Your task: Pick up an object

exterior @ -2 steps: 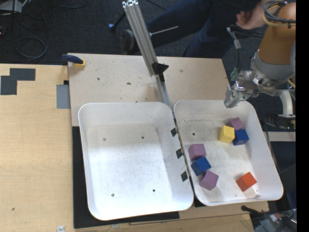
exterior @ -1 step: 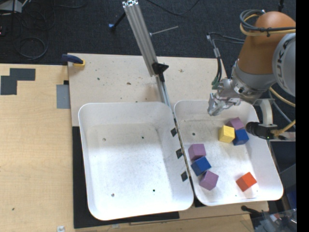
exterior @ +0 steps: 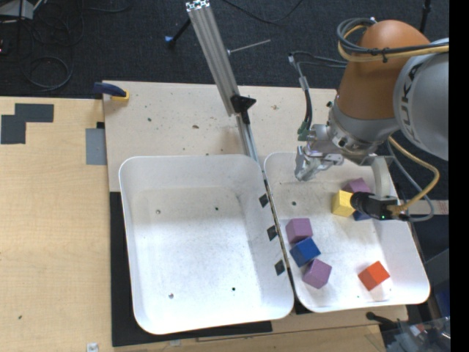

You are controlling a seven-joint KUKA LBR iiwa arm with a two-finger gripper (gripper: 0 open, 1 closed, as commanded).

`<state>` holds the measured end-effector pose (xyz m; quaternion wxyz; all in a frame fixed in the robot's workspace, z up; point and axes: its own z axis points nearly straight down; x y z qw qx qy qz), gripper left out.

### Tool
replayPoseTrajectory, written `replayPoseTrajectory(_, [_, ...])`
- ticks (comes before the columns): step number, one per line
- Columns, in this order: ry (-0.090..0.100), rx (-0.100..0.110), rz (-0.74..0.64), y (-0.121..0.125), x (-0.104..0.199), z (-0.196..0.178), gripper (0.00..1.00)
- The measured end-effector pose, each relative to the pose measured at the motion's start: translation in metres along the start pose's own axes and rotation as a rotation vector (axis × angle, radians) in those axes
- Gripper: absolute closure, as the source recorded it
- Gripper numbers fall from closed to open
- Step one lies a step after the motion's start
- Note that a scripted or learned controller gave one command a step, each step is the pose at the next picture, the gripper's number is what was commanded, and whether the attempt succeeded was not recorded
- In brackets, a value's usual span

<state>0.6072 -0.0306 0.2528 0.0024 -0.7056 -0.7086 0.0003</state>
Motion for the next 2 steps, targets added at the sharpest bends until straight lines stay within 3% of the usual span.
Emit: replayPoseTrajectory(2, [-0.001,0.001,-0.001,-0.03,0.106,0.027,1.0])
